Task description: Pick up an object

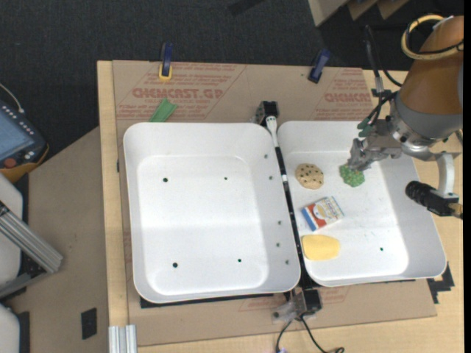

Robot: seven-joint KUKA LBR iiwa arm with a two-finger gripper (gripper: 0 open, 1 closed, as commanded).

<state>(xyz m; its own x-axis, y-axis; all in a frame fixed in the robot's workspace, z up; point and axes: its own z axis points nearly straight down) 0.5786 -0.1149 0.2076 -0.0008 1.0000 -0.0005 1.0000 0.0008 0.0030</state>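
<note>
Four objects sit in the right bin (412, 241). A small green lumpy piece (352, 176) lies near the bin's middle back. My gripper (360, 160) hangs directly over it, its tip touching or just above the piece's top. A round brown cookie (310, 175) lies left of the green piece. A red, white and blue packet (322, 212) is toward the front of the bin, and in front of that a yellow rounded piece (321, 247).
The left bin (199, 204) stands beside the right one, with a dark divider strip (283, 190) between them. Both rest on a cardboard sheet (221, 87) held by blue clamps (166, 57). The arm's orange band (434, 72) rises at the right.
</note>
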